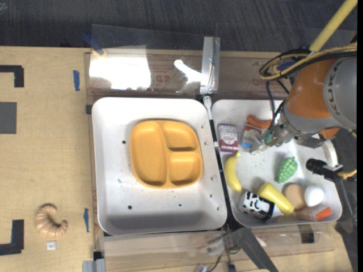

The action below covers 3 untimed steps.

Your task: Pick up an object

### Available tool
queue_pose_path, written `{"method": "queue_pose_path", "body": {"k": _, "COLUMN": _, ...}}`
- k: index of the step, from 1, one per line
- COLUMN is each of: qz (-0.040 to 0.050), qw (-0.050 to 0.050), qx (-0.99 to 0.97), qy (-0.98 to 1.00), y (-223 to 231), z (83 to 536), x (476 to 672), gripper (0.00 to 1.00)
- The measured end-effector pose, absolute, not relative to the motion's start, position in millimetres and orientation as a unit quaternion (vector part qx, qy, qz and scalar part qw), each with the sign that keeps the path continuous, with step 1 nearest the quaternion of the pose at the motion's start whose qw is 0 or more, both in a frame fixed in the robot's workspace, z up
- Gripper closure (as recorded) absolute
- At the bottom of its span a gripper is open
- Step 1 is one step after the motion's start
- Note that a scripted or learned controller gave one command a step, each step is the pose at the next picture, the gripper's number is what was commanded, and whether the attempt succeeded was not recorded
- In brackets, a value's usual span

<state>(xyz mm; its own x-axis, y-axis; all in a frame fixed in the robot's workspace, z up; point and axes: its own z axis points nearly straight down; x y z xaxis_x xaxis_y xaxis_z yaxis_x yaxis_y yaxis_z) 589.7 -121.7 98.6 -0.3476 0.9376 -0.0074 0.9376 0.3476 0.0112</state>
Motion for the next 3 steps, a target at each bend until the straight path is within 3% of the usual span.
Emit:
{"method": "queue_pose_path", "body": {"k": 1, "qz": 0.002, "qw": 0.006, "qx": 0.571, "qy": 0.821, "y": -122, "z": 98, "x": 589.3, "gripper": 0.0}}
{"method": "queue_pose_path", "body": {"k": 2, "qz": -0.0012, "qw": 0.0, "qx": 0.632, "qy": 0.775, "y": -104, "z": 86, "x": 648.0, "gripper": 0.0}}
{"method": "queue_pose_path", "body": {"k": 3, "qz": -0.0002, "qw": 0.003, "qx": 0.63, "qy": 0.776, "y": -103, "z": 97, "x": 650.4, "gripper": 1.0}}
